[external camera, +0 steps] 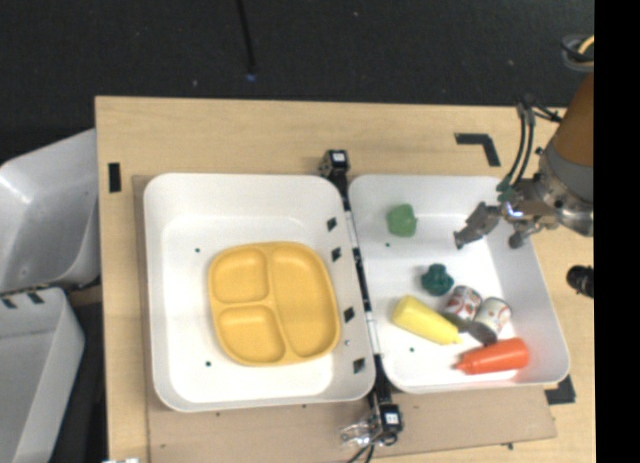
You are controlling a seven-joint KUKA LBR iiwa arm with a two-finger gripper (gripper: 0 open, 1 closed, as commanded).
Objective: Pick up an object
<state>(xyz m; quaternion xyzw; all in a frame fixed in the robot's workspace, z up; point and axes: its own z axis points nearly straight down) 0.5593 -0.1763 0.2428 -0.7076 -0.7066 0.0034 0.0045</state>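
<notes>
Surface: we see a pale wooden bench (250, 136) on a dark floor, a white plastic container (40, 201) off its left edge.
Bins: we count two shallow white bins, left bin (170, 371) and right bin (530, 291), touching along the middle.
Left bin: one yellow three-compartment plastic tray (272, 303), centre.
Right bin: we count six objects. One light green block (401, 219) near the far left corner; one dark green round piece (436, 278) mid-bin; one yellow oblong toy (425, 320) beside it; two small red-and-white cans (478, 307) touching; one orange-red carrot-like toy (494, 356) at the near right corner.
Gripper: we see the gripper (492, 228) over the far right part of the right bin, fingers spread, nothing between them.
</notes>
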